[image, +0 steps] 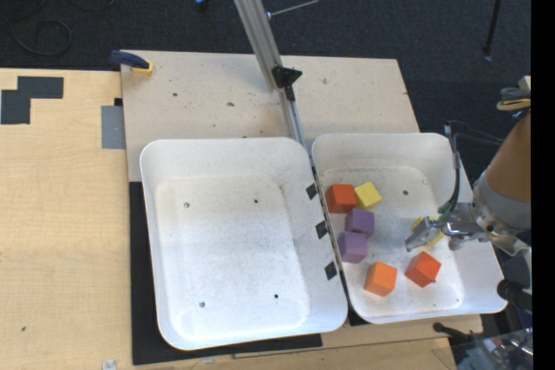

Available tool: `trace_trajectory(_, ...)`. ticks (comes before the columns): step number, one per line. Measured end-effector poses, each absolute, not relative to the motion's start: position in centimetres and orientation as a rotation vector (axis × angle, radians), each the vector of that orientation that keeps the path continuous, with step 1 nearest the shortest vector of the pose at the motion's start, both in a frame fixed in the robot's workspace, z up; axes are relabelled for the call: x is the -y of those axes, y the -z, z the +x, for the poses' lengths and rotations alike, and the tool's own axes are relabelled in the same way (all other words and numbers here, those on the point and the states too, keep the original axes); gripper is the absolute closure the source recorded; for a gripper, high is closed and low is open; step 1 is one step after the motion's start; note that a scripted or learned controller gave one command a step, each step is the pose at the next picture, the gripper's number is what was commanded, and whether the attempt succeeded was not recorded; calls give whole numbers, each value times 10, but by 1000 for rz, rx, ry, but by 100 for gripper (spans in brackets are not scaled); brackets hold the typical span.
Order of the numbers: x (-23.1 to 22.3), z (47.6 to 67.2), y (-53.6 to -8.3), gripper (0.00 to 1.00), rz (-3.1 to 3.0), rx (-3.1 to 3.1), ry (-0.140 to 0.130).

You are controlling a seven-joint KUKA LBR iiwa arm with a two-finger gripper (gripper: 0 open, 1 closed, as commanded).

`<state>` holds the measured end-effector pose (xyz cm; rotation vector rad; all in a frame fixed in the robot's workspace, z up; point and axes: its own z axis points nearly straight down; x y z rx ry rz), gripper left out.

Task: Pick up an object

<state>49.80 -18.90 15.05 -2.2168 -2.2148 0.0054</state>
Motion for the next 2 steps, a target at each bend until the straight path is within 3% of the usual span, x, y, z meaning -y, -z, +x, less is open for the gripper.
trace_trajectory(1, 188, 496, -96, 0, -2217, 2213, -6)
trace_trajectory(2, 190, 497, -109, 100, -2229, 2207, -3)
